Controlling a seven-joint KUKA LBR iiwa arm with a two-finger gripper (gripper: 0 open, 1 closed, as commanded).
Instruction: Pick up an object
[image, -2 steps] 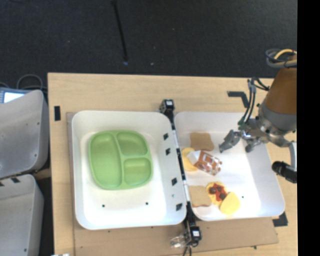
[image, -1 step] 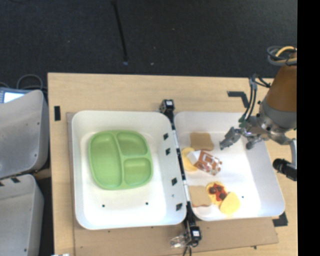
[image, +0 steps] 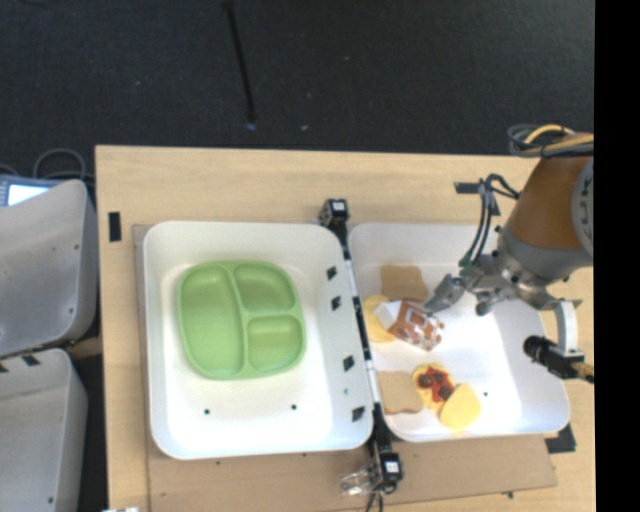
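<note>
Reaching in from the right across the desk (image: 230, 185) with the arm (image: 548, 215), hanging the end effector (image: 446, 296) low over the right bin (image: 520, 400). Not showing clearly enough to tell whether standing open or closed; gripping nothing visibly. Pointing at the packet (image: 416, 326), lying near the middle of that bin, just beside the tip and perhaps touching it.

Judging the packet the likeliest pick: looking light, crinkly and soft, a clear wrapper with something reddish-brown inside. Likely yielding and sliding under pressure, so calling for a pinch across its narrow width, near the middle, rather than at a loose edge. Risking a slip on glossy film, or a nudge into its neighbours.

Crowding the right bin's left half: a tan slice (image: 403, 280) lying flat above the packet, a yellow piece (image: 377, 322) touching the packet's left side, a brown slice (image: 400, 393) nearer the front, a red piece (image: 432, 380) resting on its right edge, and a yellow round (image: 461, 408) just beside that. Looking like toy food, probably light and stiff, though being too small to tell for sure.

Holding a single green plate (image: 240, 318) in the left bin (image: 165, 420), lying flat, divided into three compartments. Sitting side by side on the desk, both bins meeting along a clipped middle edge.
</note>
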